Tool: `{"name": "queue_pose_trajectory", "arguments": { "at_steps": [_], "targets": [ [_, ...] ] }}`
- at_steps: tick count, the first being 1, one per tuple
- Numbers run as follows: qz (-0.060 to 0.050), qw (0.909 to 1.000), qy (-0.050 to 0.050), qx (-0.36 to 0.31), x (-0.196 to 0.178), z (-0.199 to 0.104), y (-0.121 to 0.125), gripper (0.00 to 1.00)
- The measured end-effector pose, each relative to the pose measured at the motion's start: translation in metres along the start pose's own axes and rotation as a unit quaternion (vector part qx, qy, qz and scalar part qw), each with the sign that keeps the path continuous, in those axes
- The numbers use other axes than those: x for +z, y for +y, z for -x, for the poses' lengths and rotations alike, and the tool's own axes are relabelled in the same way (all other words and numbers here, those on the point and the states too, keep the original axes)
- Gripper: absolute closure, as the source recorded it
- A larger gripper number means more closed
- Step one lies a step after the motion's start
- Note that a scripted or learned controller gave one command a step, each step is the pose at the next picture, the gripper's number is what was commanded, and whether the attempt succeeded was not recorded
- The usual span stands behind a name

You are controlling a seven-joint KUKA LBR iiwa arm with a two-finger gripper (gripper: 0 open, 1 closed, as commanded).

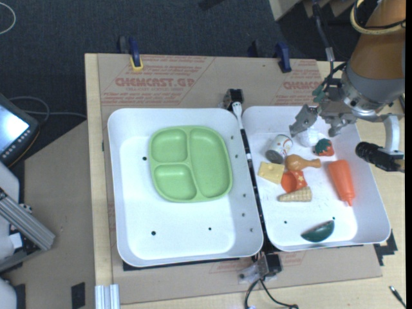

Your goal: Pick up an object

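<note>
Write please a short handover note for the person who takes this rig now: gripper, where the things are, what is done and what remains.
Gripper: over the back of the right bin, holding nothing visible.
Right bin holds the toys: carrot, drumstick, cheese wedge, strawberry, small can, cone, dark green piece.
Left bin: green divided plate.
Done: nothing picked yet.
Left: grasp one object and lift it.
</note>
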State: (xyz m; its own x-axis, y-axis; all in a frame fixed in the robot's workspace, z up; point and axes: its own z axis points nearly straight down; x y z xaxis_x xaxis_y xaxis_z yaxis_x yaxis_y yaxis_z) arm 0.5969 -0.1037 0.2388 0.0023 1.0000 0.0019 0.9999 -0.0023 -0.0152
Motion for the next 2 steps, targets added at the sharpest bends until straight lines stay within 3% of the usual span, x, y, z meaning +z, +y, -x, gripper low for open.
{"name": "queue_pose_trajectory", "arguments": {
  "at_steps": [1, 2],
  "targets": [
    [0.007, 1.0000, -0.001, -0.001, -0.008, 0.000, 0.002, 0.00],
    [0.004, 1.0000, 0.000, -0.001, 0.056, -0.002, 0.003, 0.00]
  ]
}}
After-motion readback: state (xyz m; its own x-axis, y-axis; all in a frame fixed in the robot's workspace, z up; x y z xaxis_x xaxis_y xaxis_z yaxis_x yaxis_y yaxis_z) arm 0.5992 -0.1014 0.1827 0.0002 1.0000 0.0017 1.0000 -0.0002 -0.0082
